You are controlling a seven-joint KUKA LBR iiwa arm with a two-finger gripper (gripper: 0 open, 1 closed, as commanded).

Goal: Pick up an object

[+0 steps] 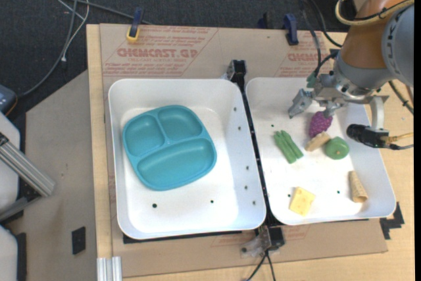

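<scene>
The right bin (263, 99) holds several small items: a purple grape bunch (320, 122), a green bean bundle (287, 145), a tan piece (318, 141), a green round fruit (337, 149), a yellow cheese wedge (302, 201) and a tan cone-shaped piece (357, 186). My gripper (314, 104) hangs over the bin's back part, just above and behind the grapes. Its fingers are spread open and nothing sits between them.
In the left bin (125, 207) lies a teal divided plate (171, 145). A black divider (248, 128) runs between the two bins. The arm's black cable fitting (368, 135) sticks out over the right bin's right rim.
</scene>
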